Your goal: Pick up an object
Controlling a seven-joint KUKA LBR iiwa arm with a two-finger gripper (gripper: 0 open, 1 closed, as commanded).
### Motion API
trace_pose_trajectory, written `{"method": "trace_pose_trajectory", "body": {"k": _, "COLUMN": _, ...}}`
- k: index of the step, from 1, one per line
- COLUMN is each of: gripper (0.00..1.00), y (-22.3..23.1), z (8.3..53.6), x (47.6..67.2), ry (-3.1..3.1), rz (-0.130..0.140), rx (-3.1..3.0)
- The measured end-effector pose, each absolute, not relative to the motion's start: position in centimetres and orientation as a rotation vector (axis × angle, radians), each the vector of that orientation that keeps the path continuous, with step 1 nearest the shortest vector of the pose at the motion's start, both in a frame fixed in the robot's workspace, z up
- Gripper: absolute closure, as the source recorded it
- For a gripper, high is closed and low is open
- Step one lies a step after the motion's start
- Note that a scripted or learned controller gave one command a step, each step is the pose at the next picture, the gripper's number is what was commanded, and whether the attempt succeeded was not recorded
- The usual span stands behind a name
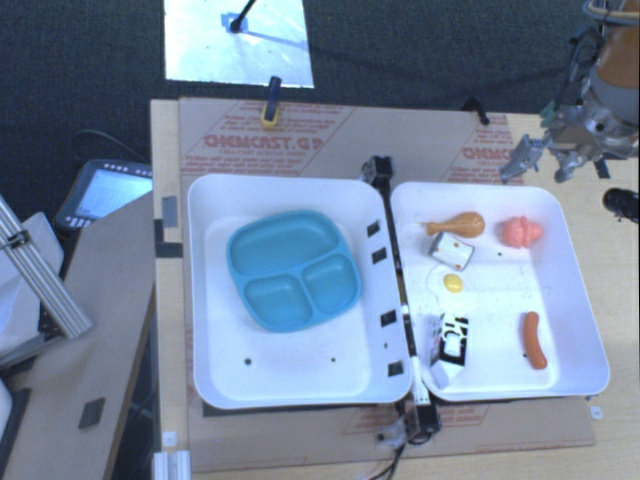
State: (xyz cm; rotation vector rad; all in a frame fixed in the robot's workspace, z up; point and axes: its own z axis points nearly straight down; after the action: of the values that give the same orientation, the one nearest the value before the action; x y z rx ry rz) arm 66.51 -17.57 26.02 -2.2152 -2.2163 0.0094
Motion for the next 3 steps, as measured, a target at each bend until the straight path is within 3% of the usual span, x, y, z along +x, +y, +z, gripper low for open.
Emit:
{"method": "trace_pose_trajectory", "body": {"k": 1, "gripper": 0.0, "y": -17.5, "z": 26.9, "x": 66.7, "ry": -2.226, "rz": -0.001, "rx": -2.22}}
{"method": "trace_pose_trajectory", "body": {"k": 3, "gripper": 0.0, "y": -17.5, "z": 16.9, "x": 66.0, "ry": -2.224, "rz": 0.0, "rx": -2.22}}
